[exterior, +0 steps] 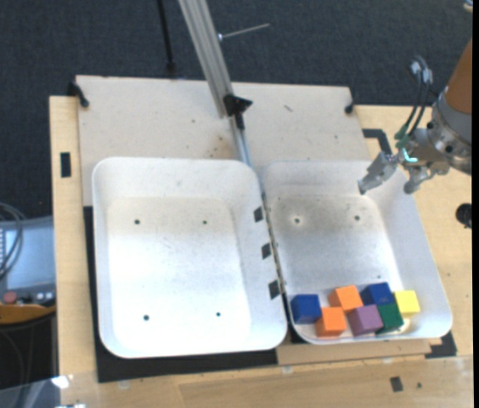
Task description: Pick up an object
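- Gripper (394, 177): right of frame, above the right bin's (409, 228) upper rim, fingers spread apart, holding nothing.
- Coloured blocks (357, 308): clustered along that bin's lower edge.
- Left bin (108, 228): left half.

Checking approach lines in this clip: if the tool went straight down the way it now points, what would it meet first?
Probably the bare floor of the right bin near its far right corner; the tool is well away from the blocks. Depth is unclear.

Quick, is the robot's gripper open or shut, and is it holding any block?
Gripper: open, holding nothing, above the far right edge of the right white bin; the coloured blocks lie in its near corner.
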Controlling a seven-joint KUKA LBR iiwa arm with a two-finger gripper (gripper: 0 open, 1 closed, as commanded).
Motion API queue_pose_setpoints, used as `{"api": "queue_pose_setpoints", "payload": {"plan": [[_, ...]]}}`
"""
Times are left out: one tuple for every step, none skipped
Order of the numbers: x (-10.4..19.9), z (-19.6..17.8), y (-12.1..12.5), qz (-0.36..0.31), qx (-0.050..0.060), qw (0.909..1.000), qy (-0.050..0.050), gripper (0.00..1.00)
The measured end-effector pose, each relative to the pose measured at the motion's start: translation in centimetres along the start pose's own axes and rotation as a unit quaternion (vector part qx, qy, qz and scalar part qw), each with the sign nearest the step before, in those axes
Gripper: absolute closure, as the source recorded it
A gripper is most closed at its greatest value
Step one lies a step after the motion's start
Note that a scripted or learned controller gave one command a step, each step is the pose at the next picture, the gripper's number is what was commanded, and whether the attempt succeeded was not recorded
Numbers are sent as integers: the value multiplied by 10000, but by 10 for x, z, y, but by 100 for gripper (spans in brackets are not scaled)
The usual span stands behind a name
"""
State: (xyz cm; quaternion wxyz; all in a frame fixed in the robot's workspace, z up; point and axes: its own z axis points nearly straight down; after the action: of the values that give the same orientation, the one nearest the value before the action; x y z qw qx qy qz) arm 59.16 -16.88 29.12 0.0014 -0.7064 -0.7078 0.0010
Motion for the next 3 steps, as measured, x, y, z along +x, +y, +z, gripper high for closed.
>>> {"api": "queue_pose_setpoints", "payload": {"plan": [[0,-3,1,-4,-23,10000,-5,0],[2,42,-6,17,-6,10000,-12,0],[6,99,-14,21,6,10000,-7,0]]}}
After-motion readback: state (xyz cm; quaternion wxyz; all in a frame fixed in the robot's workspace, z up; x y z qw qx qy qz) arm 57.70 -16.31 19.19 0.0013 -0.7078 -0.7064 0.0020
